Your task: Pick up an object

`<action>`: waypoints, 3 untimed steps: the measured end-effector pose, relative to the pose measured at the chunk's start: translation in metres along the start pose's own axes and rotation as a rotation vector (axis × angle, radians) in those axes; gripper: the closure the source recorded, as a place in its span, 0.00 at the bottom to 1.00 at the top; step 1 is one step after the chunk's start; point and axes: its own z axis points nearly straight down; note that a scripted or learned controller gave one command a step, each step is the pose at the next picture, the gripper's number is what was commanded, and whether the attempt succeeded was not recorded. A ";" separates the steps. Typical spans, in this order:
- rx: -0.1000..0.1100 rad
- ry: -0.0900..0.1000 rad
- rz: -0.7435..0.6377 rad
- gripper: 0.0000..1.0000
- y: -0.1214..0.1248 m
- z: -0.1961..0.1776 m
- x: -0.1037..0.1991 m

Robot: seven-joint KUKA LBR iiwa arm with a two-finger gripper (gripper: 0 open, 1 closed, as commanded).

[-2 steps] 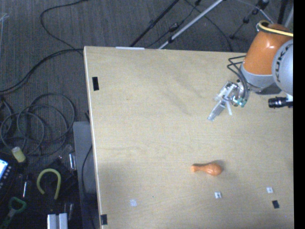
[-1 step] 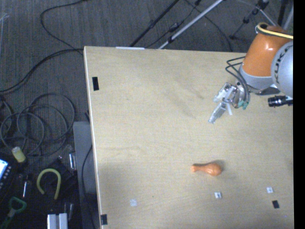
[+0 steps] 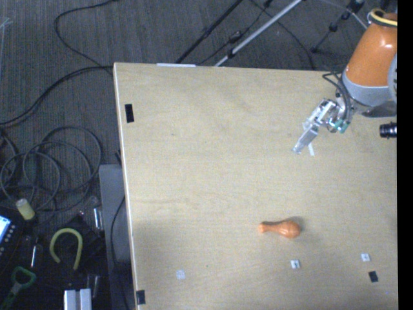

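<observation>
A small orange gourd-shaped object [image 3: 281,228] lies on its side on the pale wooden board [image 3: 213,154], toward the front right, with its thin neck pointing left. My gripper [image 3: 304,144] hangs over the board's right part, well behind the orange object and slightly to its right, and is apart from it. The gripper points down and to the left from the grey wrist with its orange band [image 3: 374,53]. Nothing shows in the gripper.
Small square markers [image 3: 295,263] dot the board's front right, and a black tag [image 3: 130,113] sits near its left edge. Cables [image 3: 51,166] and tools lie on the floor at left. Stand legs [image 3: 271,18] cross the floor behind the board.
</observation>
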 end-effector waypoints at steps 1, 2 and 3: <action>0.000 0.002 0.010 0.00 0.005 0.024 -0.007; 0.003 0.002 0.385 0.00 0.004 0.077 -0.006; 0.006 -0.003 0.385 1.00 0.004 0.067 -0.007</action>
